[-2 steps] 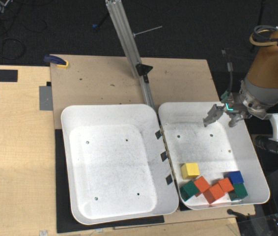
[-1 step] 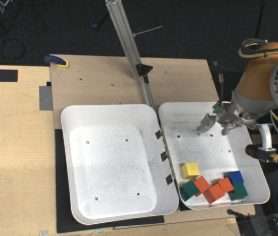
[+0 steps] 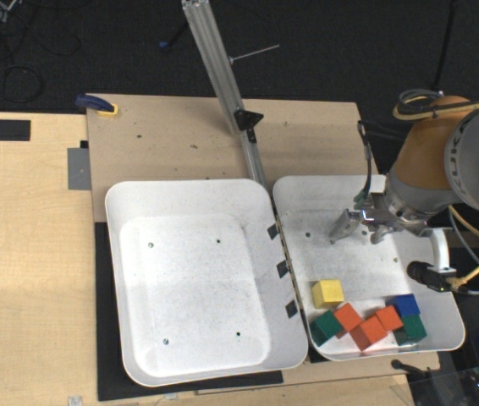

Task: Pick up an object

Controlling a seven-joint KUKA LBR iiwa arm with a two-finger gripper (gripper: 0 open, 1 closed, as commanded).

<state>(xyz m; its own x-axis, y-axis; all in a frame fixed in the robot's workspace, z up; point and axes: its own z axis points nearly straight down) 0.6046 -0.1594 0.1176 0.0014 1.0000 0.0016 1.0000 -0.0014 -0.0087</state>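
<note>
Here the two fingers are standing apart with nothing between them — the gripper is hanging over bare floor in the upper half of the right bin. The grey arm is reaching in from the right, orange band above the wrist. The blocks are lying well apart from it, bunched at the bin's near edge — yellow block, green block, two orange blocks, blue block. The left bin is sitting just beside.
</note>
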